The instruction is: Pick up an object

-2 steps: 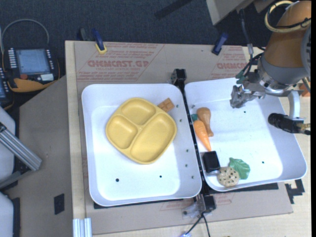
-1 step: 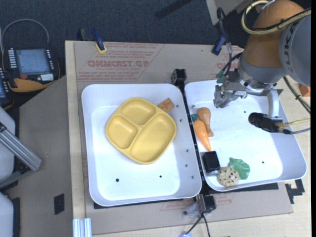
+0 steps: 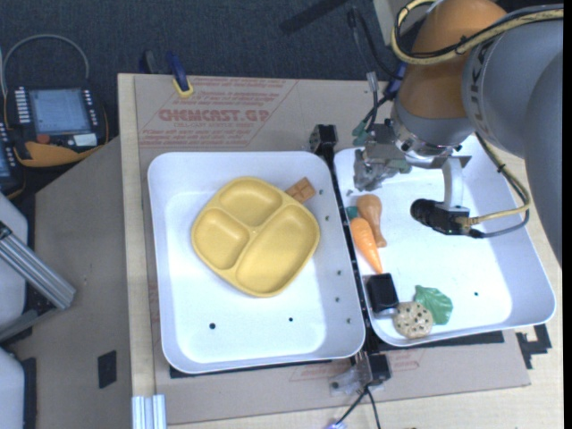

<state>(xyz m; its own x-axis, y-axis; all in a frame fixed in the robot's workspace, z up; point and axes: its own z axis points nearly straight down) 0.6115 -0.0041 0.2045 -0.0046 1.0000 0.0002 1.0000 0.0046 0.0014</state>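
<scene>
My gripper (image 3: 369,173) hangs over the back left corner of the right bin (image 3: 500,266), just above the top end of a tan drumstick-shaped toy (image 3: 370,211). An orange carrot (image 3: 365,243) lies beside that toy along the bin's left wall. Nearer the front of the same bin sit a small black block (image 3: 382,291), a speckled cookie (image 3: 412,320) and a green leafy piece (image 3: 436,301). I see nothing held in the gripper.
The left bin (image 3: 170,266) holds a yellow divided plate (image 3: 256,235) with a small brown block (image 3: 301,189) at its back edge. A black cable end (image 3: 442,214) hangs over the middle of the right bin. The grey arm (image 3: 523,70) covers the back right.
</scene>
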